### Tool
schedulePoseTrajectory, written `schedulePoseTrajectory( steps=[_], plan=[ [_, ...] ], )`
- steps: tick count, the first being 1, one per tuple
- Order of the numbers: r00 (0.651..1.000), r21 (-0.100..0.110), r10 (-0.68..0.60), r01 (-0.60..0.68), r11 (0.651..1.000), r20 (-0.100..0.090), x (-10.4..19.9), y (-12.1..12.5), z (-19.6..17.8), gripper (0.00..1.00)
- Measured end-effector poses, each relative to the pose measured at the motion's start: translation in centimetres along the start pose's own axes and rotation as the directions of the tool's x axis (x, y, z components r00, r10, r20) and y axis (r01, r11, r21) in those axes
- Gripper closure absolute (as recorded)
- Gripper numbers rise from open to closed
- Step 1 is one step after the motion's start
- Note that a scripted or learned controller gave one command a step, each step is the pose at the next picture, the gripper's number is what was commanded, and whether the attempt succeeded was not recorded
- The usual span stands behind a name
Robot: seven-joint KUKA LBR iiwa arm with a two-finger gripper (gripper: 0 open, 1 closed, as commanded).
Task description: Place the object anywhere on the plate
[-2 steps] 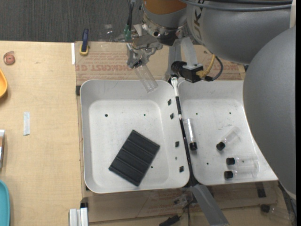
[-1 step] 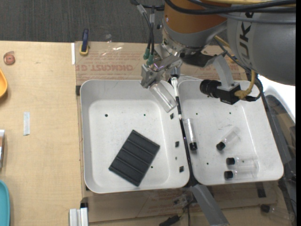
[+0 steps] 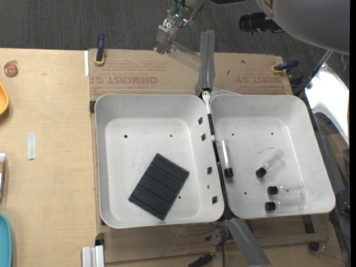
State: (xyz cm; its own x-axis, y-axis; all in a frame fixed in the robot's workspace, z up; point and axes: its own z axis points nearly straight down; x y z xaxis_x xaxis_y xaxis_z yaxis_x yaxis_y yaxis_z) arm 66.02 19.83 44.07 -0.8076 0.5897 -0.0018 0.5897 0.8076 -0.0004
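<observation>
The gripper [image 3: 167, 35] hangs high at the far edge of the scene, above the cardboard sheet [image 3: 167, 74] that lies beyond the two bins, a little left of the seam between them. A clear tube [image 3: 183, 57] slants from its tip down and to the right, toward the upright grey post [image 3: 207, 60] at the bins' far junction. Whether the fingers are parted or closed on that tube cannot be told from this angle.

The black ridged plate [image 3: 159, 186] lies flat in the left bin [image 3: 111, 110], in its near half, slightly right of centre. It is a rectangle set on a diagonal: its long axis runs from the near left to the far right, with one corner pointing toward the bin's near wall.

The right bin [image 3: 295, 107] holds four clear vials with black caps. One vial [image 3: 225, 160] lies against the left wall, its long axis running near to far, cap at the near end. A second vial [image 3: 270, 164] rests near the middle, tilted, its cap toward the near left. Two more vials [image 3: 285, 198] lie close together by the near right corner, both roughly left to right with caps at the left.

On the wooden bench [image 3: 50, 149] to the left, an orange dish [image 3: 3, 102] and a teal object [image 3: 4, 241] sit at the edge. Blue-handled clamps [image 3: 100, 48] grip the cardboard's far edge.
</observation>
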Motion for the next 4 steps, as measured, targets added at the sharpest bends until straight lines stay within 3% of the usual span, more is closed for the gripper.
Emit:
schedulePoseTrajectory(
  steps=[4],
  plan=[
    [1.000, 0.003, 0.001, -0.001, 1.000, 0.005, -0.5, 0.2, -3.1, 1.00]
  ],
)
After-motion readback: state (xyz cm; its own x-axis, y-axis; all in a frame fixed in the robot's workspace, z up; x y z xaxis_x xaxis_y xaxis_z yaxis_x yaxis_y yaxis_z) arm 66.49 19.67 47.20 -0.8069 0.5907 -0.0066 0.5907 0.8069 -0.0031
